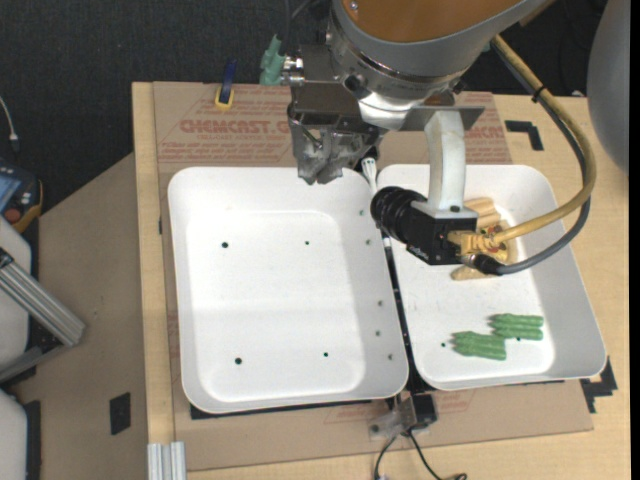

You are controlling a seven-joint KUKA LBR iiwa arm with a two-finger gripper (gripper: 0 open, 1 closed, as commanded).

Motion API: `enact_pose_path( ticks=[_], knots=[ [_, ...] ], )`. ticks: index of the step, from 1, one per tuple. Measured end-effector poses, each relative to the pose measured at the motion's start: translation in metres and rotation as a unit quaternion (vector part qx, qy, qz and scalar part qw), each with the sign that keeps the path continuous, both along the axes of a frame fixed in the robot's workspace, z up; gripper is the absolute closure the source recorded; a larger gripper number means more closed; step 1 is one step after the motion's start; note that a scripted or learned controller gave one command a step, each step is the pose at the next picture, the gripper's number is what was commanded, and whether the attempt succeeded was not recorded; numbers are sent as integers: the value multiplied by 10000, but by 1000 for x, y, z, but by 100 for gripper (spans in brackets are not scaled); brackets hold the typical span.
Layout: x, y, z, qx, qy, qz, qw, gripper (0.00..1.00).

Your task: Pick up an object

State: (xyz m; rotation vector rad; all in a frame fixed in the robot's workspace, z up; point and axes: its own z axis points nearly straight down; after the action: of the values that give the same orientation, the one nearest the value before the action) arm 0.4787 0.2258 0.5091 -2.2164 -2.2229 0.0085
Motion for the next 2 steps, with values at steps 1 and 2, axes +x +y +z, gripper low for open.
enact_pose_path(
  ticks=[1, 2],
  knots=[
    [0, -1, 13, 16, -32, -5, 10000, 100],
    [0, -102, -78, -16, 24, -73, 10000, 100]
  ],
)
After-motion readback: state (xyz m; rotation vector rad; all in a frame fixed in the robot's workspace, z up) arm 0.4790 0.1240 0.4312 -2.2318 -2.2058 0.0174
